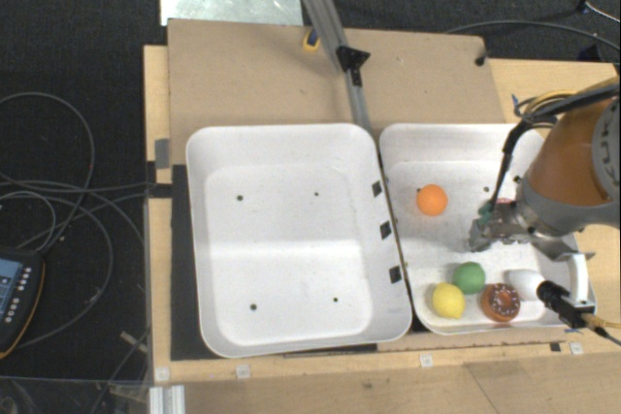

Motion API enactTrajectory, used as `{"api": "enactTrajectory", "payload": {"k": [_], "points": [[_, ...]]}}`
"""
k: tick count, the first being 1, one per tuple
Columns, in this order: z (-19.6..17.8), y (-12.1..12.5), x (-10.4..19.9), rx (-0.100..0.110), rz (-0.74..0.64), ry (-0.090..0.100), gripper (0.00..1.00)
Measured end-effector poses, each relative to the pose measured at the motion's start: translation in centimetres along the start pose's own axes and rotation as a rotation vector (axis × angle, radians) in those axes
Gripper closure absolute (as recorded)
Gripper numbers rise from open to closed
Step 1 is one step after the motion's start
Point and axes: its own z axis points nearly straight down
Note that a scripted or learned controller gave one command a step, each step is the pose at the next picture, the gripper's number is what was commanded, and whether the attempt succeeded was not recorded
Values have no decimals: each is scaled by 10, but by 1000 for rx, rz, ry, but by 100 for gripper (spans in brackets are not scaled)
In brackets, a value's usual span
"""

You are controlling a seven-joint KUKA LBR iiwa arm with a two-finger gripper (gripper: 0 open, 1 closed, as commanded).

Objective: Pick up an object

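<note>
Hovering low in the right white bin on the bench, the hand sits between a small orange ball and a green ball; its grip state cannot be told. Both balls look light, smooth and prone to rolling, so a pinch across the widest middle seems safest.

Tally of bins and the loose things inside.

Two shallow white bins side by side: left bin and right bin. Four small round things in the right bin, one of each colour: orange ball toward 12 o'clock, green ball near centre, yellow ball at 7 o'clock, red-brown ring-shaped piece at 5 o'clock.
</note>
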Motion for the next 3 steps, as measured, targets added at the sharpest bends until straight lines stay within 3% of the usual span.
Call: {"api": "enactTrajectory", "payload": {"k": [2,3], "points": [[-111,-7,4,-5,-6,-2,100],[-125,-6,3,-1,-5,-1,100]]}}
